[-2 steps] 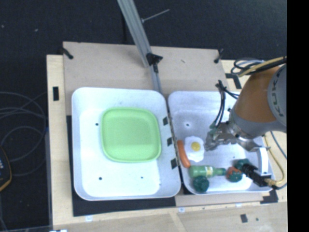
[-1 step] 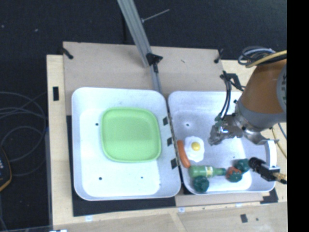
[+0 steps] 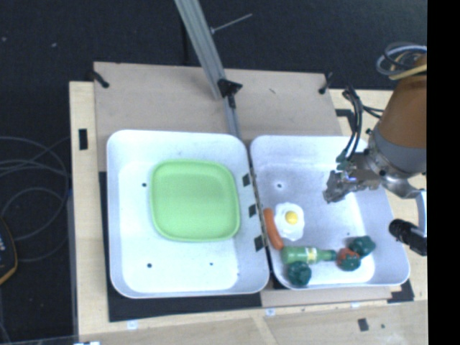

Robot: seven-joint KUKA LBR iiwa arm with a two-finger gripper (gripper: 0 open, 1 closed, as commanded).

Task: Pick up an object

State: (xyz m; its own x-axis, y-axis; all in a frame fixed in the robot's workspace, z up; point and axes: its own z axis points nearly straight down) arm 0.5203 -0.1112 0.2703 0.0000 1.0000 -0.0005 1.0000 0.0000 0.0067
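Hovering over bare floor of the right bin, the claw, whose opening I cannot tell from this blurry view, should shift toward the egg near the bin's left wall, descending centered to avoid the carrot beside it.

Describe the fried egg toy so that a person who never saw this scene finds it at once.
Look in the right white bin, near its left wall, below the middle. The fried egg toy lies there, beside an orange carrot-like stick on its left. It is the only white, flat piece with a round yellow centre; the neighbours below it are green and red.
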